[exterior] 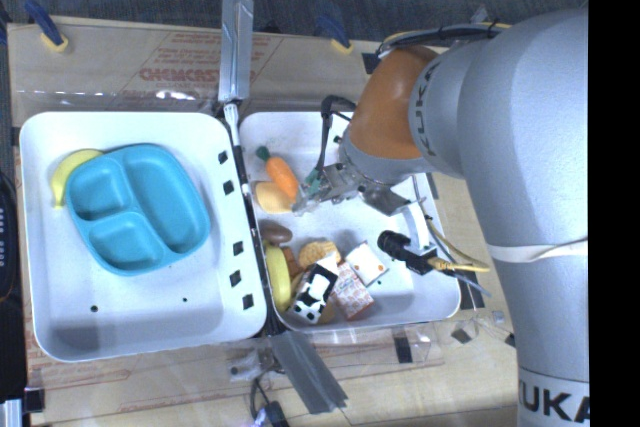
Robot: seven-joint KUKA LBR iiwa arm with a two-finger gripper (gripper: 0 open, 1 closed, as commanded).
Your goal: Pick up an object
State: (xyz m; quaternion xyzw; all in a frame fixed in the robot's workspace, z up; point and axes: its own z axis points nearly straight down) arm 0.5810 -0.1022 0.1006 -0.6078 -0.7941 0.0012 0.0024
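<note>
My gripper point(306, 194) hangs low in the right bin point(300, 127), at its left-middle part. It is right beside an orange carrot point(282, 177) with a green tip, and a pale yellow piece point(270, 198) lies just left of it. I see nothing lifted in the gripper. In front of it lie a brown lump point(277, 234), a round tan biscuit point(318, 252), a yellow banana point(277, 278), a black-and-white patterned box point(316, 294) and two small cartons point(365, 266) point(353, 297).
The left bin point(60, 315) holds a blue divided plate point(140, 205) with a yellow piece point(68, 169) sticking out from under its left edge. A ridge with clips point(240, 215) divides the bins. The grey arm point(500, 145) covers the right bin's right side.
</note>
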